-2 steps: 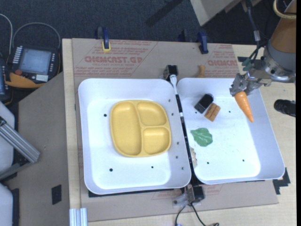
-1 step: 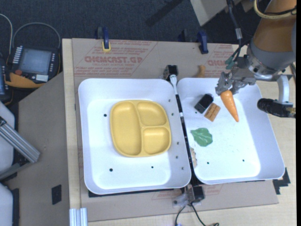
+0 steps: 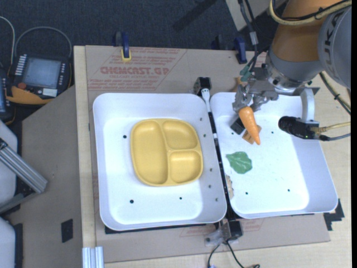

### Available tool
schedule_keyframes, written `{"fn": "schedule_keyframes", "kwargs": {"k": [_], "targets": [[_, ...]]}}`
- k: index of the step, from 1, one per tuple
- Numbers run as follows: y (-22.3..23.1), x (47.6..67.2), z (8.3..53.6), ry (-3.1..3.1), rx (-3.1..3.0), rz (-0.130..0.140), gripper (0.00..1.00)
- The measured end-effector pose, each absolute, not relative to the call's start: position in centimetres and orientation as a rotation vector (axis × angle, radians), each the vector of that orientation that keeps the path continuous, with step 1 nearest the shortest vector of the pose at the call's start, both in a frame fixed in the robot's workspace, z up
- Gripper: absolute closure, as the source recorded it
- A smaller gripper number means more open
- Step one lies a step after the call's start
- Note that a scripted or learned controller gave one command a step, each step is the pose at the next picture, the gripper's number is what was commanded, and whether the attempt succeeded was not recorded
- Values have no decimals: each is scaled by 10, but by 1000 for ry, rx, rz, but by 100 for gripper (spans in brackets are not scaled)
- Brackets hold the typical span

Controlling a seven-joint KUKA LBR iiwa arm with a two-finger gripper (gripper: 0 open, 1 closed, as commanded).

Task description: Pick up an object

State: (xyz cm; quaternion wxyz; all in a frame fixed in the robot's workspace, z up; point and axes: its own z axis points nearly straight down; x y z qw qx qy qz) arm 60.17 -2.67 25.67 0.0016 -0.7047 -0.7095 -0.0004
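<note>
Camera view: gripper low over the far left corner of the right bin, fingers clamped on the top end of an orange carrot, which slants down toward the near right. Green leaf piece flat on the bin floor, near the carrot's tip. Yellow divided plate centred in the left bin.
</note>
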Motion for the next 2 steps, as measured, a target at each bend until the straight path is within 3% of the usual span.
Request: {"fn": "schedule_keyframes", "kwargs": {"k": [2], "targets": [[90,591,243,-2228,-2212,-2,100]]}}
